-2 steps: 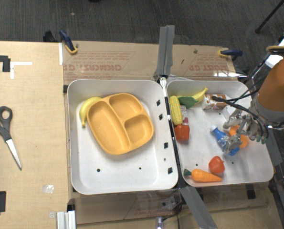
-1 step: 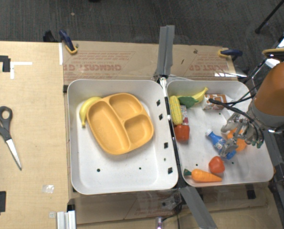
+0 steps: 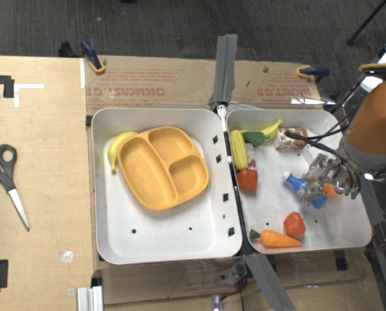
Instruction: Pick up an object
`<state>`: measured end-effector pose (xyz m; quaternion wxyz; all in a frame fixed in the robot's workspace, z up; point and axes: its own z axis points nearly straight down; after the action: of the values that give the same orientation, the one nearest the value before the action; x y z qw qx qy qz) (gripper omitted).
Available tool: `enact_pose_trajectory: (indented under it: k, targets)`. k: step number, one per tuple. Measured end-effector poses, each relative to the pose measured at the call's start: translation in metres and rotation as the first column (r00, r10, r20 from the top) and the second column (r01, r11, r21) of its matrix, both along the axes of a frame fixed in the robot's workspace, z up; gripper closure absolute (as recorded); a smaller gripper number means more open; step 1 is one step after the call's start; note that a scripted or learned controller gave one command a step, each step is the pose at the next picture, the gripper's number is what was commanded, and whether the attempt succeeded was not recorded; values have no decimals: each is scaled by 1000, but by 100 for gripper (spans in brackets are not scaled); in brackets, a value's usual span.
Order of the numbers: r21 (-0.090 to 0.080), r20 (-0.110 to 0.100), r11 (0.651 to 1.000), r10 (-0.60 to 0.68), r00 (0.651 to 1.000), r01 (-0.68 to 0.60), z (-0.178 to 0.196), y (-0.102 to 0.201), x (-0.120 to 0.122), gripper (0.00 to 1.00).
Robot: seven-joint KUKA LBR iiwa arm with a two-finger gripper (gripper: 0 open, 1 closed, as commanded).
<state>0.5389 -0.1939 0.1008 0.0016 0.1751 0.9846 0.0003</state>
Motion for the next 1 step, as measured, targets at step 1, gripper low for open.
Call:
enact_pose_trajectory:
  k: [1]
  targets:
    - [0, 0, 1000, 0, 1000, 0, 0, 0, 0, 0]
